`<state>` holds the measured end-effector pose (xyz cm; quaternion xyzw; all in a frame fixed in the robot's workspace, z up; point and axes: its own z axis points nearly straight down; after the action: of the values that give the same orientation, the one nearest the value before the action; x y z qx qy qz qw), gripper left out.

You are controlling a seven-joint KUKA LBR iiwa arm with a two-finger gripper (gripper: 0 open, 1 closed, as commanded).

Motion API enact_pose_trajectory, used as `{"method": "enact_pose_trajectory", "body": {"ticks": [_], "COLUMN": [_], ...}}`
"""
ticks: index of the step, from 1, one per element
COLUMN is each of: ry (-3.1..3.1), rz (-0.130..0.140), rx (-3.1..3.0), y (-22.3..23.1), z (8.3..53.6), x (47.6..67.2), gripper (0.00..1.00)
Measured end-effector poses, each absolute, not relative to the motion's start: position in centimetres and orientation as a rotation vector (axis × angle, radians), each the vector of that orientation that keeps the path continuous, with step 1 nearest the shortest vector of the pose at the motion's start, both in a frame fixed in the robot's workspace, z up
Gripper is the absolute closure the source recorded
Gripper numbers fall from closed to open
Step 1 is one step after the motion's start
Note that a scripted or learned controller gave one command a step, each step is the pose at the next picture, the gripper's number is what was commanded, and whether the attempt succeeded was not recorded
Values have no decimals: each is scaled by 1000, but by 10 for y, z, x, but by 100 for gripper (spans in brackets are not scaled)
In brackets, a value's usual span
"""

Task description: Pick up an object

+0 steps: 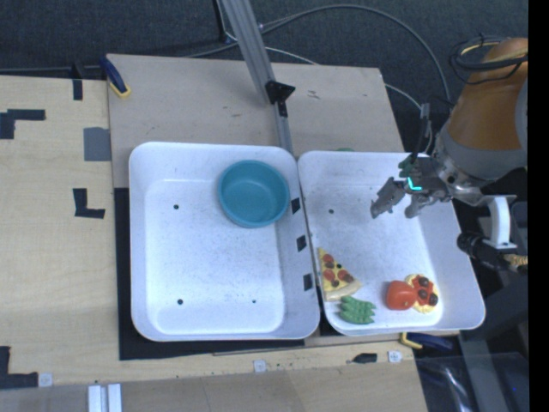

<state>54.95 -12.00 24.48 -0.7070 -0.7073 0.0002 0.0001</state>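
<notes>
gripper [400,201]: hangs over the upper part of the right bin [377,247], fingers spread apart, nothing between them; likely placed high so it can drop onto a chosen toy.
arm [485,118]: reaches in over the right bin's far right rim, wrist bent toward the bin floor.
pizza [335,276]: against the right bin's left wall, low down; a wedge whose long axis runs roughly along that wall, which end is the tip is hard to tell.
green toy [357,311]: just below the pizza, near the right bin's front rim, lying across.
red toy [400,294]: in the right bin's front right corner, touching the yellow toy [423,292]; both roundish, no clear axis.
bowl [253,193]: upright, left of the right bin, in the left bin's [163,256] upper right.
judgement: all the toys sit well below the gripper, so a pick calls for a move toward the front rim.
</notes>
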Motion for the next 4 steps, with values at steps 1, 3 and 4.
{"method": "enact_pose_trajectory", "body": {"ticks": [1, 3, 4], "ry": [-2222, -2220, -2219], "rz": [1, 4, 5], "rx": [-2221, -2218, -2219], "y": [-120, -124, -130], "z": [245, 159, 113], "x": [549, 552, 547], "gripper": [0, 0, 0]}}
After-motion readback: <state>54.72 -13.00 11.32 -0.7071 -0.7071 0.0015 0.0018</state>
